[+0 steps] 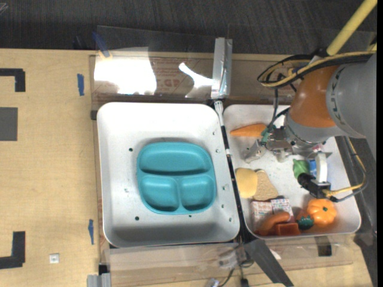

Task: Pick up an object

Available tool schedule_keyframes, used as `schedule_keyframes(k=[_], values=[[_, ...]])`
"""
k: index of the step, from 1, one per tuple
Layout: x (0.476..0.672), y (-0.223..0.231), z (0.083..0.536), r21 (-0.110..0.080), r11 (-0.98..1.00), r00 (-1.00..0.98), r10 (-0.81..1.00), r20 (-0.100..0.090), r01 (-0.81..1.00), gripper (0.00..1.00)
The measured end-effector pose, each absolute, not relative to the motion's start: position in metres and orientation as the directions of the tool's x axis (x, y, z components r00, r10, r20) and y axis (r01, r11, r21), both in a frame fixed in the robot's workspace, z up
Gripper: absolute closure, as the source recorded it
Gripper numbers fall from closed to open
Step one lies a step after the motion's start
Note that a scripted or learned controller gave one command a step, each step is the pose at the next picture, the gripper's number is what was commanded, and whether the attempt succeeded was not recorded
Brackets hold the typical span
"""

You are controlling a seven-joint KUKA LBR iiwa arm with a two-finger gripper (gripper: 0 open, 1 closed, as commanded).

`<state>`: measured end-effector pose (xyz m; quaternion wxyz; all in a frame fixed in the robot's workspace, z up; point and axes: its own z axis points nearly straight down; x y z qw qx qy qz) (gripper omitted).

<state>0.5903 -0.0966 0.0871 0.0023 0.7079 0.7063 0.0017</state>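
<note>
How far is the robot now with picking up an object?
Done: the arm is over the right bin, the gripper low beside the carrot. In hand: nothing visible between its fingers. Left: the grasp and lift; the pumpkin, the yellow piece and the other items lie in the bin. The teal tray sits in the left bin.

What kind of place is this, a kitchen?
Likely a robot test bench, not a kitchen: a robot arm reaches over two white bins, one holding toy food like a carrot, with taped markers around.
</note>
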Motion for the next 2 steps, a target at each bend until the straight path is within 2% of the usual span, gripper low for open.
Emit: schedule_keyframes(k=[1,2], values=[[0.648,-0.112,0.085,-0.006,-0.155,0.155,0.988,-0.001,0.988,0.0],[0.658,-0.111,0.085,-0.04,-0.175,0.175,0.985,-0.007,0.984,0.0]])
